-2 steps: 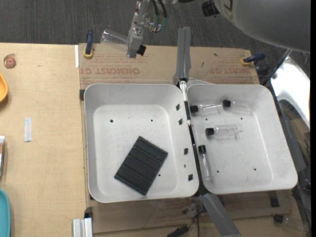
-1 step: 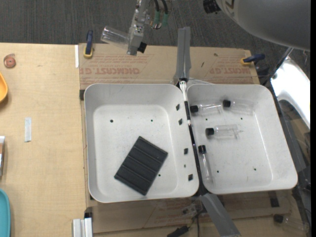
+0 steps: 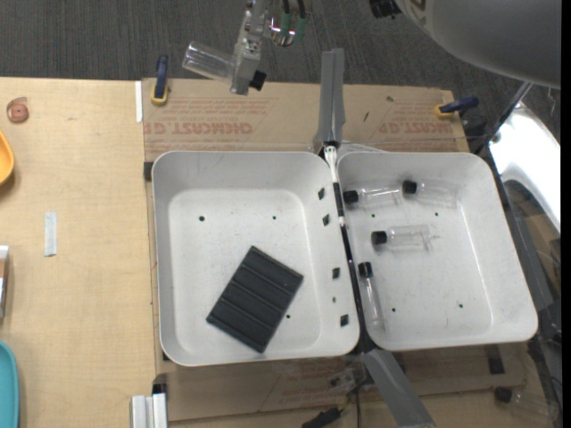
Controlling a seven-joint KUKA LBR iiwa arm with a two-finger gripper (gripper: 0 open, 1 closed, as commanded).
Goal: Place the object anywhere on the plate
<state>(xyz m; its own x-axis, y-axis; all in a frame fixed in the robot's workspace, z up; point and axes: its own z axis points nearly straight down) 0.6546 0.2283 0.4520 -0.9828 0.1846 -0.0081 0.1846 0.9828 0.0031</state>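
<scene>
The gripper (image 3: 243, 65) is hanging high above the left bin's (image 3: 169, 239) far rim, jaws clamping a clear vial (image 3: 207, 60) by its black-capped end. Transport is under way; next it needs lowering onto the black ribbed plate (image 3: 255, 298) inside that bin.

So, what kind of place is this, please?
Most likely a robot lab or test bench, not a home: two white bins sit side by side on cardboard, clear vials lie in the right one, and a robot arm reaches in from above.
</scene>
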